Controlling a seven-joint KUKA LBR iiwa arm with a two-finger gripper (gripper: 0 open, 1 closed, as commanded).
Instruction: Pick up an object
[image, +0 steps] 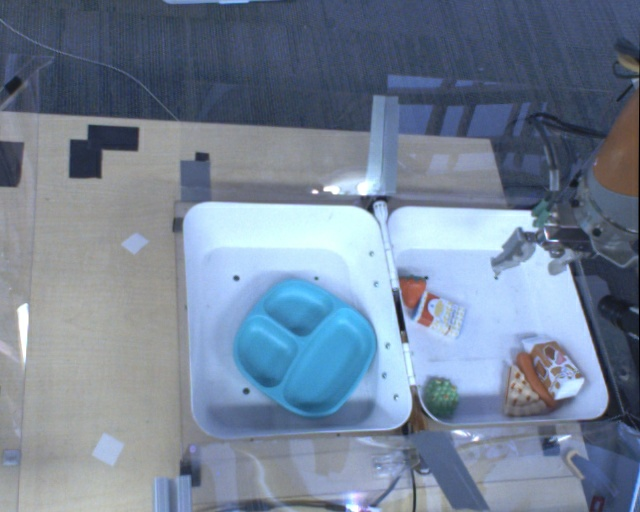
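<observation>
A: Currently listing: right bin (480, 235) is holding a carton (441, 315), broccoli (441, 396), carrot (411, 292), pizza (542, 378).

B: Gripper (528, 252) is hovering over its upper right, fingers parted, holding nothing. Carton is lying apart; aiming there seems easiest.

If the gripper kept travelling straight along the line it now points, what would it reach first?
The gripper points left and slightly down over the right bin. Going straight on, it would probably meet the bin's bare floor first, short of the small packet and the carrot by the divider. Its height is unclear from this view.
</observation>
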